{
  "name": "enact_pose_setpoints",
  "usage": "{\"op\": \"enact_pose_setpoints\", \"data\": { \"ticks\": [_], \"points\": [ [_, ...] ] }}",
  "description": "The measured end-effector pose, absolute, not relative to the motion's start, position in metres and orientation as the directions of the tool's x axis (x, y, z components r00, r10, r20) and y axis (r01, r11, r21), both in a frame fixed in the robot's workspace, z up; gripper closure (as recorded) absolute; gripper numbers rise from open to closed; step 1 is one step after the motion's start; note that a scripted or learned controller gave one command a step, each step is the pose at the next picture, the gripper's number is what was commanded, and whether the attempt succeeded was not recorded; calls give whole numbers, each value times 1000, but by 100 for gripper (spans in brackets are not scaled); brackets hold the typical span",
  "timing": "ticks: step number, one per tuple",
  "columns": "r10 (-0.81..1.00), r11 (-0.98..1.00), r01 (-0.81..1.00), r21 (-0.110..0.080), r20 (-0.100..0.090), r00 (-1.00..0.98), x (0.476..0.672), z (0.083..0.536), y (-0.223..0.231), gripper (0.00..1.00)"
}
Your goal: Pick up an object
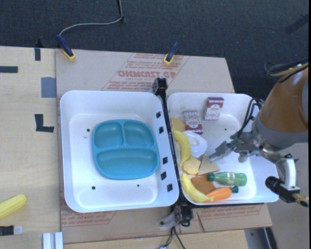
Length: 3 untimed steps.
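The right bin (238,104) holds a pile of toy food: a green bottle (228,179) lying on its side, an orange carrot (220,194), two yellow bananas (184,145) (194,192), a white cup (198,142), a tan wedge (208,165) and two small red-and-white cartons (214,108) (193,121). My gripper (231,152) hangs over the bin's right half, just above the green bottle. Its two grey fingers are spread open with nothing between them.
The left bin (72,113) holds a blue divided plate (126,148). A black divider (166,139) runs between the bins. A yellow corn cob (8,207) lies on the bench at the far left. Yellow clamps (171,53) hold the cardboard at the back.
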State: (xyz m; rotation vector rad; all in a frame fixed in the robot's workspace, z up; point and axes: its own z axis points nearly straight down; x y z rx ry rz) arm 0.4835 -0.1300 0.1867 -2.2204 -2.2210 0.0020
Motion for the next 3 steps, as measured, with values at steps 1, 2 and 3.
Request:
{"op": "enact_pose_setpoints", "data": {
  "ticks": [1,2,3],
  "points": [
    [1000,-1,1000,1,-1,1,484,89,-100,0],
    [1000,0,1000,4,-1,0,544,86,-112,0],
    [1000,0,1000,3,-2,0,544,95,-112,100]
  ]
}}
